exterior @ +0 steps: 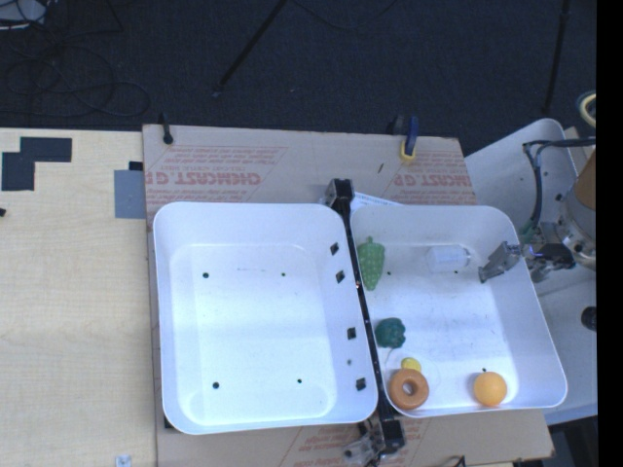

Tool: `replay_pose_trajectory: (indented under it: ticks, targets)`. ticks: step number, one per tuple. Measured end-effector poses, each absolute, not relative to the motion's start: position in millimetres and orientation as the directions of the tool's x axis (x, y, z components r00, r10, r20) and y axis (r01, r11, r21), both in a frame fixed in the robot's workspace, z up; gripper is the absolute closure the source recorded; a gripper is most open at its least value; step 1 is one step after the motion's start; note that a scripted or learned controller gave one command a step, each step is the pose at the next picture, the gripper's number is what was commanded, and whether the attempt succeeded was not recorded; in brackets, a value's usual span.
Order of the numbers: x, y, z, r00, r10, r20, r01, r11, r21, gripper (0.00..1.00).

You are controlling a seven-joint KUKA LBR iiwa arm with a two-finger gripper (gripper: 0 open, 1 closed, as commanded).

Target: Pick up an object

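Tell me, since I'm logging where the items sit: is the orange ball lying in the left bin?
No, the orange ball lies in the right bin, near its front right corner, beside the donut-shaped ring.

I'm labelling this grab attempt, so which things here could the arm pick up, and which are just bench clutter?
Could be picked, all in the right bin:
green leafy piece
clear item
dark green lump
small yellow piece
orange ring
orange ball

Just lying about:
left bin
cardboard sheet
blue-yellow clamp
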State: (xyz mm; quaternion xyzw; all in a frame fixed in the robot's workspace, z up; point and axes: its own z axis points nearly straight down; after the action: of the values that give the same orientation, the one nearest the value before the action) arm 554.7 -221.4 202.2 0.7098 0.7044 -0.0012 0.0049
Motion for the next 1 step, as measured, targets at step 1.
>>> replay_pose_trajectory:
  ticks: [1]
  targets:
    - [645.3, -213.1, 294.6, -0.005, 1.0, -0.005, 1.0, 0.005, 0.013, 0.0]
